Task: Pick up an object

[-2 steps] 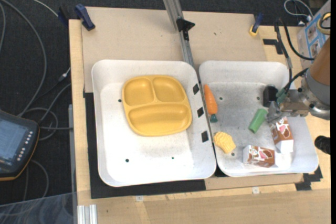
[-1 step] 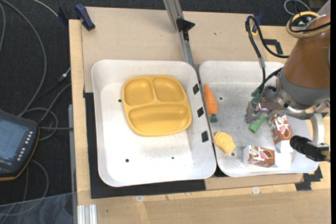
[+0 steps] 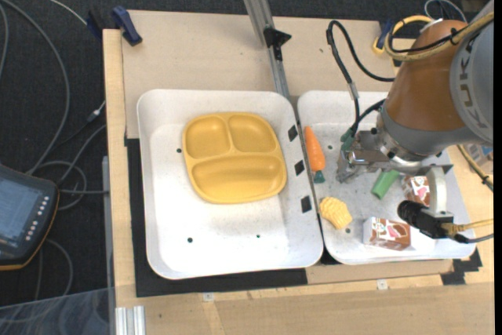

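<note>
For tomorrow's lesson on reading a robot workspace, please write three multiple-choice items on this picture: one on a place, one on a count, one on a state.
1. Where does the yellow divided plate lie?
A. in the left bin
B. in the right bin
C. on the bare bench

2. How many compartments does the plate have?
A. two
B. three
C. five

3. How does the carrot lie?
A. standing upright on its tip
B. held between the gripper's fingers
C. flat in the right bin, near its left wall

Answers:
1 A, the plate sits on the left bin's floor.
2 B, two small sections above one long one.
3 C, the carrot rests lengthwise beside the wall, apart from the gripper.
</note>
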Controlling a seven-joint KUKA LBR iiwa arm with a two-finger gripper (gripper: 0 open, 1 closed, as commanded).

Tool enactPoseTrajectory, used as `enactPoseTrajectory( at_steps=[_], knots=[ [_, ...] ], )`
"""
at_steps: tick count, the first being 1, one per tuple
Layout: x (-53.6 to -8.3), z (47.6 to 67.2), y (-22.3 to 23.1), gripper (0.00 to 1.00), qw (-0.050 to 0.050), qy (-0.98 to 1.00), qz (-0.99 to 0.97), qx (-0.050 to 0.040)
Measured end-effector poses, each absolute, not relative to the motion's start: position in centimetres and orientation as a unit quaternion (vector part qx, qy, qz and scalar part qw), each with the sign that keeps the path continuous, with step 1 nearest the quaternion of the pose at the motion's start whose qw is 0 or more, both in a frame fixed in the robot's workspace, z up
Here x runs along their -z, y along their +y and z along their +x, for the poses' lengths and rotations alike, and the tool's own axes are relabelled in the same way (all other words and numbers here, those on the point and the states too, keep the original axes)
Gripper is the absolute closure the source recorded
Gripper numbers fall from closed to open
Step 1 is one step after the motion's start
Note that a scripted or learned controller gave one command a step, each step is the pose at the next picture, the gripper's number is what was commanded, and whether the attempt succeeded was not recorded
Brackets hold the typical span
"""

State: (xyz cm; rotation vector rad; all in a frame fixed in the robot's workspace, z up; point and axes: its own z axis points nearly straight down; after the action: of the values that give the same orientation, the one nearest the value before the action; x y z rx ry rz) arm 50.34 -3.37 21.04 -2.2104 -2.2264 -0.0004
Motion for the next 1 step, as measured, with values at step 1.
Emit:
enactPoseTrajectory(
  at_steps=[1],
  knots=[
    [-22.53, 51.81, 2.16, 1.00, 0.000, -0.710, -0.704, 0.0019]
  ],
)
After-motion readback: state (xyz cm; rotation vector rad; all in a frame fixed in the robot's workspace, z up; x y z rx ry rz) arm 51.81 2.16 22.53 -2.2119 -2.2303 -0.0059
